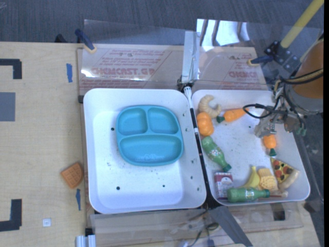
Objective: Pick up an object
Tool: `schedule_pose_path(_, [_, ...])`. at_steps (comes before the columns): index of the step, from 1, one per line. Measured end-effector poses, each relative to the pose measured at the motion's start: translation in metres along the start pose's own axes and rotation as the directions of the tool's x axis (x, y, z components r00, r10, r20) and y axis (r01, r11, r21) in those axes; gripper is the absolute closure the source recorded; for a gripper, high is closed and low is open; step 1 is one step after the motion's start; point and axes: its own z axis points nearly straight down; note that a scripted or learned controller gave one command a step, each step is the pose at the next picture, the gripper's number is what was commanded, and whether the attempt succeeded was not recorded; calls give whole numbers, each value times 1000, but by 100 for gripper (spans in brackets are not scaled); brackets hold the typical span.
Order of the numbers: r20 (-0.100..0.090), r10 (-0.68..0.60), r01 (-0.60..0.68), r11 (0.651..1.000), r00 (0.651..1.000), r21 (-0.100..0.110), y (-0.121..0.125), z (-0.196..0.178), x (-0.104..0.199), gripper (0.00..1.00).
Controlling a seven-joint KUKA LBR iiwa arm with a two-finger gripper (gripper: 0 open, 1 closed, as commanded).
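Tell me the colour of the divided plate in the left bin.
Light blue. The divided plate shows best in the camera view, lying in the left bin.

Blue divided plate in left bin; claw above small carrot.

Left bin holds blue divided plate, near centre. Waffle piece on wooden bench, just left of left bin. Blue tape strip on bench. Clear plastic sheets behind bins.
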Motion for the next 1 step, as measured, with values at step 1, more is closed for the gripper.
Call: schedule_pose_path(1, [-2, 0, 0, 1000, 1000, 0, 0, 1, 1, 0])
